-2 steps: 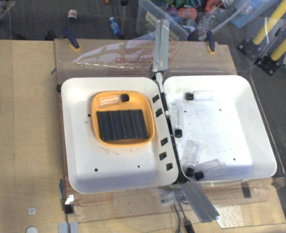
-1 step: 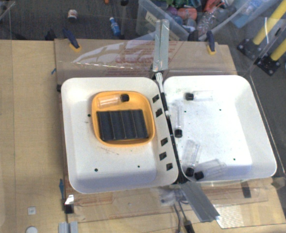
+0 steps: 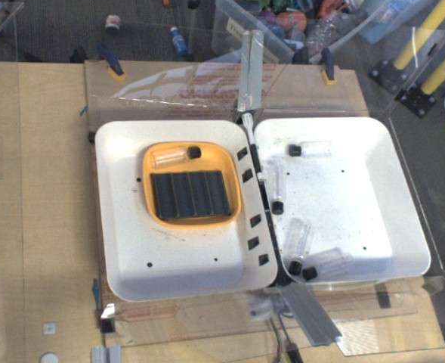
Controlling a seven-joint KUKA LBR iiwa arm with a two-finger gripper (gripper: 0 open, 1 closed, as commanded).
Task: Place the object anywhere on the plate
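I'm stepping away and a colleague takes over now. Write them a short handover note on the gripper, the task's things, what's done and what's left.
Gripper: I can't place it in the camera view, so confirm its state first.
Left bin: orange plate with a dark ribbed insert; one clear tube with a black cap already lies on the plate's far edge.
Right bin: more clear tubes, near the far edge, by the divider, and at the near corner.
Done: one tube appears placed.
Left: any further placing draws on the right bin.
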